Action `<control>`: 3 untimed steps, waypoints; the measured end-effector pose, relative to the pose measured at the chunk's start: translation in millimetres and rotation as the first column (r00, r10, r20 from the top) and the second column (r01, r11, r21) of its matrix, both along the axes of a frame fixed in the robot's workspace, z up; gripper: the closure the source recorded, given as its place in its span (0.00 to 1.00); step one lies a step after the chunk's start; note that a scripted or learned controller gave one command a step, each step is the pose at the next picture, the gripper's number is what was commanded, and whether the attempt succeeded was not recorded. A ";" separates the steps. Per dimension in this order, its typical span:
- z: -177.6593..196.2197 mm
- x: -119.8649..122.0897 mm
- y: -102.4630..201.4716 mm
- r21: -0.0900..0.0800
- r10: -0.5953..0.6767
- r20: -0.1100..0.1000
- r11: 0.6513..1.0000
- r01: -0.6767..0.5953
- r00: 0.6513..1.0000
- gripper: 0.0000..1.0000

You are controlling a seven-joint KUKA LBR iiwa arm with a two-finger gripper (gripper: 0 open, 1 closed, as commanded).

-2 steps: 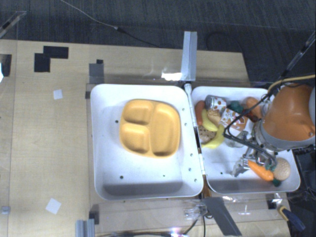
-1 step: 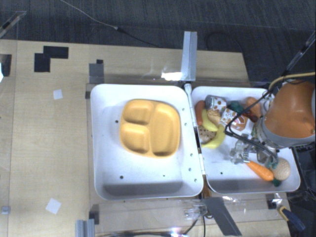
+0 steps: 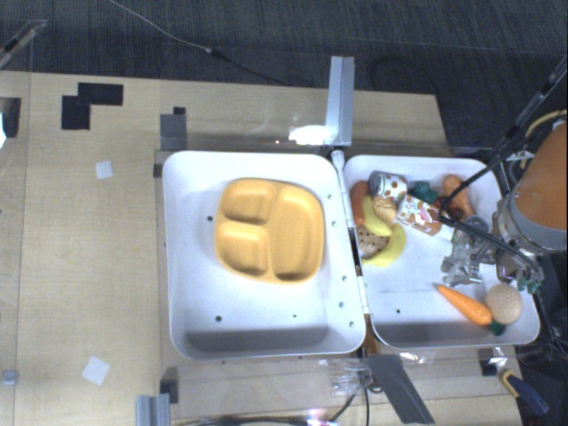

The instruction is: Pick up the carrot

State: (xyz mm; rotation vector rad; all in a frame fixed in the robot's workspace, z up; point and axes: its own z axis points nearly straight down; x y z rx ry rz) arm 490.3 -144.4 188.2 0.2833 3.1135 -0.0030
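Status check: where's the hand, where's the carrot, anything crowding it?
Hand over right bin, just above carrot. Carrot flat on bin floor, ungrasped. Beige ball right beside carrot's leafy end.

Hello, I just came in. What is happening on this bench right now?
A robot arm reaches in from the right, its gripper hanging over the right bin. Its goal, the carrot, lies on the bin floor just below the gripper in the picture, beside a beige ball, and is not picked up yet. More toy food is piled at the bin's far side. The left bin holds a yellow divided plate.
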 end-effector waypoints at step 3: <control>-85.9 14.1 -6.9 -0.002 0.000 0.011 1.000 0.000 1.000 1.00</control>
